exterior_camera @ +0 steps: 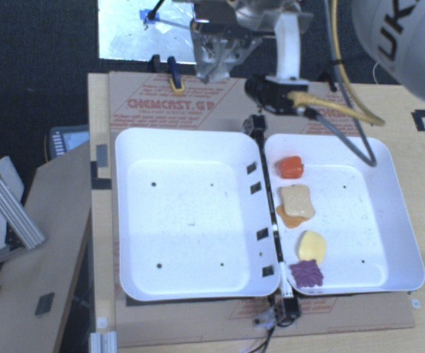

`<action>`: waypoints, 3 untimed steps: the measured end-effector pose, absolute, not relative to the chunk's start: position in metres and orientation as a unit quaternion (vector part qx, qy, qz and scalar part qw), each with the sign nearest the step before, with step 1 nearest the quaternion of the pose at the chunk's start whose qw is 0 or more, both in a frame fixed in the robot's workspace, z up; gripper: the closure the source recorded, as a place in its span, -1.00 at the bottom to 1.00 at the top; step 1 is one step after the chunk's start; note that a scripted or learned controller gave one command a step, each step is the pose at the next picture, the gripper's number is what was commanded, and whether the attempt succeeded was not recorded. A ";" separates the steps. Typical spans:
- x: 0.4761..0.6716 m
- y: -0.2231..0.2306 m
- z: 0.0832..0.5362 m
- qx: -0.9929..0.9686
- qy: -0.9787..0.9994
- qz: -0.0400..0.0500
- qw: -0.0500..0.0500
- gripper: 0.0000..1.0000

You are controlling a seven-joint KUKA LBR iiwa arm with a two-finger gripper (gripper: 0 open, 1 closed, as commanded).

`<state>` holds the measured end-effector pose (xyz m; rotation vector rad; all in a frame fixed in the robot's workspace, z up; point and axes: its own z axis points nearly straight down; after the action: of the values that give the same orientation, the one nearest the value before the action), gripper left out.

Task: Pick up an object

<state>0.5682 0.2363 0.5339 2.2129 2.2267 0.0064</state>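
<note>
Above the bench's far edge, the gripper point(214, 63) hangs well clear of both bins; its grasp cannot be told. Red point(291, 167), tan point(297, 200), yellow point(312, 245) and purple point(306, 273) pieces wait along the right bin's point(389, 219) inner wall. Approach appears unstarted; next comes descent over one piece.

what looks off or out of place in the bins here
Nothing is spilled or damaged. The one oddity is the crowding: the red piece, the tan slice, the yellow piece and the purple piece all hug the right bin's left wall, the tan slice lying over an orange piece.
</note>
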 end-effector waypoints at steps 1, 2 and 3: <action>0.497 0.235 0.536 0.705 0.710 0.001 0.000 1.00; 0.499 0.234 0.535 0.705 0.709 0.001 0.000 -1.00; 0.540 0.198 0.535 0.708 0.706 0.001 0.001 -1.00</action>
<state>0.5403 0.1980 0.5347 2.2231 2.2163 0.0022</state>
